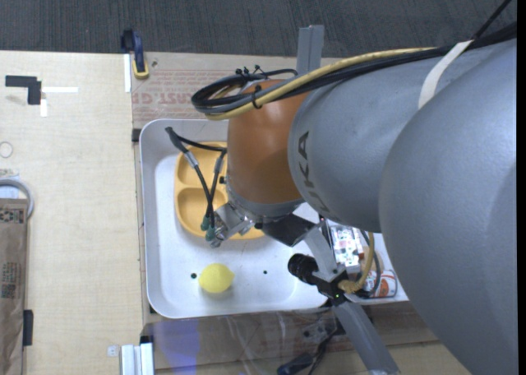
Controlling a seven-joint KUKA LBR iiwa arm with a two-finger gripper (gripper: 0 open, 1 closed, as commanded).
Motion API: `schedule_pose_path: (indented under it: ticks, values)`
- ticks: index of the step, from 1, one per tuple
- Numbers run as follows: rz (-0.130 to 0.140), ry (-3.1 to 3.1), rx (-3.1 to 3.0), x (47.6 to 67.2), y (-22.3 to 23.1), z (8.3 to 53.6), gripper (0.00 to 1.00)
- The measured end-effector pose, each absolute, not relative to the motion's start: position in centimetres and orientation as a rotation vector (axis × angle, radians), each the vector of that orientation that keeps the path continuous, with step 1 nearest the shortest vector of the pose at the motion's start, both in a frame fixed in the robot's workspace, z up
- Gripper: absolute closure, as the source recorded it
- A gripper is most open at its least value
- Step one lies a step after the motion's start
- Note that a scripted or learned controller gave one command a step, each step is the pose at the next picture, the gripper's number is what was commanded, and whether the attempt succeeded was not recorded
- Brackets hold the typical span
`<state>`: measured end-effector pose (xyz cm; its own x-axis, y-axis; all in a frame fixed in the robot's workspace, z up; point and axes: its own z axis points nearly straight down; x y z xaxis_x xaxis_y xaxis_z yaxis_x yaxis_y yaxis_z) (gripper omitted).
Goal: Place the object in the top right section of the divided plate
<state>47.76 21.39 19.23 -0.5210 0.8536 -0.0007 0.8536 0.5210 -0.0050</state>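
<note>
A yellow divided plate (pixel 194 194) lies in the left part of the white bin (pixel 156 217), and the arm hides most of it. A yellow round object like a lemon (pixel 216 279) rests on the bin floor near the front, below the plate. The arm's orange band (pixel 259 151) and wrist hang over the plate. The gripper itself is hidden under the wrist hardware (pixel 238 221), near the plate's lower edge.
A small dark speck (pixel 193 275) lies on the bin floor left of the yellow object. Cables (pixel 238 90) loop over the arm at the bin's back edge. Wooden bench surface stretches to the left, with a bag (pixel 12 242) at the far left edge.
</note>
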Motion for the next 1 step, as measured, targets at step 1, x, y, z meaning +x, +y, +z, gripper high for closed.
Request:
schedule_pose_path:
  ticks: [1]
  values:
    - [0.007,-2.738,-1.536,47.76,21.38,19.23,0.00]
